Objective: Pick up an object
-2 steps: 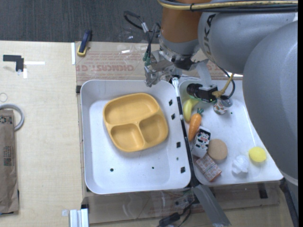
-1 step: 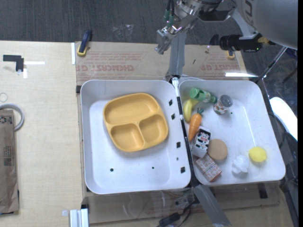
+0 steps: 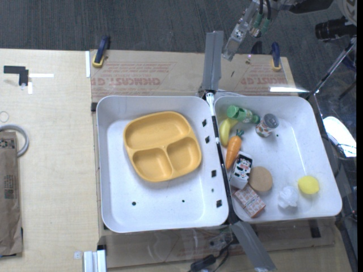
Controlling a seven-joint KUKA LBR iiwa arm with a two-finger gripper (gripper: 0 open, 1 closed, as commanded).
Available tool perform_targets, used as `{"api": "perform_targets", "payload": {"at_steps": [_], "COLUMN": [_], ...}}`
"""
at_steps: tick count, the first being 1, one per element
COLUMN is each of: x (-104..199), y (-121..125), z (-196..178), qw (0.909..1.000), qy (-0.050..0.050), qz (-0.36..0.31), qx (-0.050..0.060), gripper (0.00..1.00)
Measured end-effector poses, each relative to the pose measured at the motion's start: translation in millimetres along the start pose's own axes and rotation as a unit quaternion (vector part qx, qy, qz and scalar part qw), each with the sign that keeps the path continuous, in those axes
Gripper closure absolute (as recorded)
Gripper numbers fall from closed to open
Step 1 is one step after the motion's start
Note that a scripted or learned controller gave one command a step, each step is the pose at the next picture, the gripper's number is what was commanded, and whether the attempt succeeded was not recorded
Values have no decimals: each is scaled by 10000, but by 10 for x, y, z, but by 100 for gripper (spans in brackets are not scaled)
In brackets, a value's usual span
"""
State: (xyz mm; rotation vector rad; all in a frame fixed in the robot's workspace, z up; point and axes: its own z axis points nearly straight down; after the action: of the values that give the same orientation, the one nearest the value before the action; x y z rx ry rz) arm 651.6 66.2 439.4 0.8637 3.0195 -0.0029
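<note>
My gripper (image 3: pixel 230 50) hangs high above the back edge of the right bin (image 3: pixel 317 130), over the cardboard behind it, with nothing seen in it. The right bin holds a green bottle (image 3: pixel 241 114), a yellow banana (image 3: pixel 225 131), an orange carrot (image 3: pixel 232 150), a small jar (image 3: pixel 266 125), a little milk carton (image 3: pixel 241 170), a round brown disc (image 3: pixel 261 179), a reddish box (image 3: pixel 249 202), a white crumpled item (image 3: pixel 287 197) and a yellow ball (image 3: pixel 308 185). A yellow divided plate (image 3: pixel 163 146) lies in the left bin (image 3: pixel 110 169).
A grey upright post (image 3: pixel 212 61) stands behind the seam between the bins, just left of the gripper. Blue clamps (image 3: pixel 101 51) hold the cardboard at the back. A brown paper bag (image 3: pixel 9 191) lies on the wooden table at far left.
</note>
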Motion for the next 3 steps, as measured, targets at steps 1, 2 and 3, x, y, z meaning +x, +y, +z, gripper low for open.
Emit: {"api": "perform_targets", "payload": {"at_steps": [1,2,3], "x": [-216,-302,344], "y": [-640,-574,600], "z": [0,1,421], "qw": [9929,9651,9393], "qy": [11,2,14], "qz": [-1188,-2619,-3431], "qx": [-1,-13,-12], "gripper": [100,100,100]}}
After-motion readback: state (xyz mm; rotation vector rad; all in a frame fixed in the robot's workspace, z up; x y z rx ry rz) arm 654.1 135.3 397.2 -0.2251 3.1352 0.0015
